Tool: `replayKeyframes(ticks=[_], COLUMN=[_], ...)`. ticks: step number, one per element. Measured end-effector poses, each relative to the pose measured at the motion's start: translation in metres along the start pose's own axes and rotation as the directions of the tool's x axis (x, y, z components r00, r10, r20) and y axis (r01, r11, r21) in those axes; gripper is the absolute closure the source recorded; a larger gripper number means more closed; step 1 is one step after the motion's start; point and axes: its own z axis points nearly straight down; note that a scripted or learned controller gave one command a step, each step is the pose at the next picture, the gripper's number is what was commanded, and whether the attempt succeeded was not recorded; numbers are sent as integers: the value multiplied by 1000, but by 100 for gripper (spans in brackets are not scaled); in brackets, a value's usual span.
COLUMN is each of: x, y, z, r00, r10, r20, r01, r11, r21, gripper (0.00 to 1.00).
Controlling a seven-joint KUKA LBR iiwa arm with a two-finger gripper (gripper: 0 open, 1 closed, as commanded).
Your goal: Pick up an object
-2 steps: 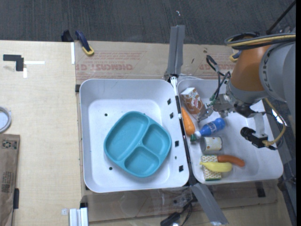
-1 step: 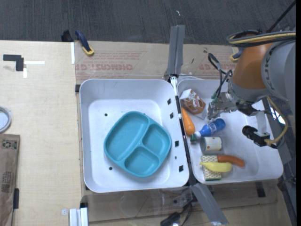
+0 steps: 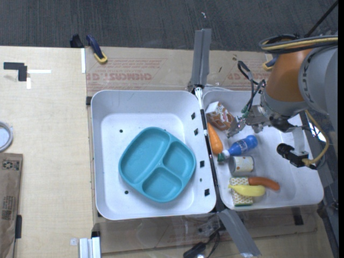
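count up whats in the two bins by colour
blue: 2, the divided plate and the bottle
orange: 2, the carrot and a second carrot
yellow: 2, the banana and the sponge
grey: 1, the can
mixed colours: 1, the snack bag
total: 8

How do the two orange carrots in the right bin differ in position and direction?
The carrot by the divider lies at the right bin's left wall, pointing roughly up the view. The lower carrot lies nearly crosswise, beside the banana. Both are orange and tapered.
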Motion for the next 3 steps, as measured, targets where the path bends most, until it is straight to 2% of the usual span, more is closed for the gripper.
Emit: replayKeyframes(ticks=[1,2,3], x=[-2,-2,4], y=[0,0,45], z=[-9,-9,12], r00=[1000,1000,996], r10=[4,4,94], r20=[1,1,1], r01=[-4,-4,-94], r11=[1000,1000,996], r21=[-1,-1,11], gripper=[100,0,0])
